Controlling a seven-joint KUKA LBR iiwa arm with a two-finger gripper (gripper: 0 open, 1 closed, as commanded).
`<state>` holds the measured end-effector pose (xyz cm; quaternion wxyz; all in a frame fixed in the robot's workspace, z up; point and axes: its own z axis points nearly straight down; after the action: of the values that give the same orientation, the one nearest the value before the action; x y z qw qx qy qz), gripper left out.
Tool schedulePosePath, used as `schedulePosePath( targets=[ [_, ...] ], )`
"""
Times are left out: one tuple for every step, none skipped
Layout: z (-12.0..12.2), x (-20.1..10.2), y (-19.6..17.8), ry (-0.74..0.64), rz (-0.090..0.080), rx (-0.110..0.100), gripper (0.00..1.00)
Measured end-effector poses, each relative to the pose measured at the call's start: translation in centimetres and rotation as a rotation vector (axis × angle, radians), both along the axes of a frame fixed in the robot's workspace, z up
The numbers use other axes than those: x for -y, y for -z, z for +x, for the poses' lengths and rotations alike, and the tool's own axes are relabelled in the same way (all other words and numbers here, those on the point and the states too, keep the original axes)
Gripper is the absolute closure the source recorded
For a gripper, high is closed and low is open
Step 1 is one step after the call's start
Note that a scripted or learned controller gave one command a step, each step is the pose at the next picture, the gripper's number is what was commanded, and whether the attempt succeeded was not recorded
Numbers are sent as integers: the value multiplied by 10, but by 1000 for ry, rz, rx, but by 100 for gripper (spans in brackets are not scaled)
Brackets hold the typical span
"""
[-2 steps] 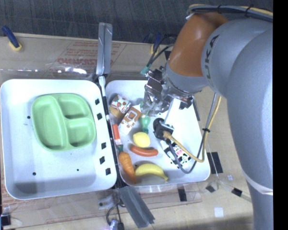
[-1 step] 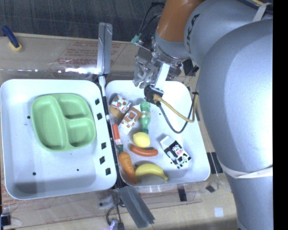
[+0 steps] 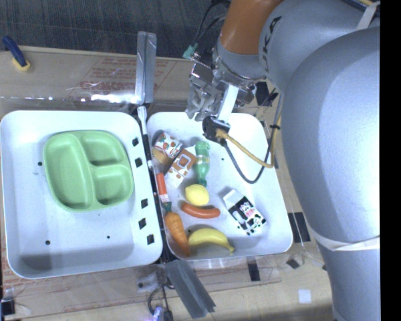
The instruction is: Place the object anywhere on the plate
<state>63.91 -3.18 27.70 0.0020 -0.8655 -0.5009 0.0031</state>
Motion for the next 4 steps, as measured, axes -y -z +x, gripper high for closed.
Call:
schedulePosePath(
  targets=[
    [17,-20,-20,51,0,5,100],
    [-84,-27,50,-83,0,1,100],
    [-40,-154,63,-5,-2,3,100],
    [-98,-204,48,-221,0,1,100]
  ],
)
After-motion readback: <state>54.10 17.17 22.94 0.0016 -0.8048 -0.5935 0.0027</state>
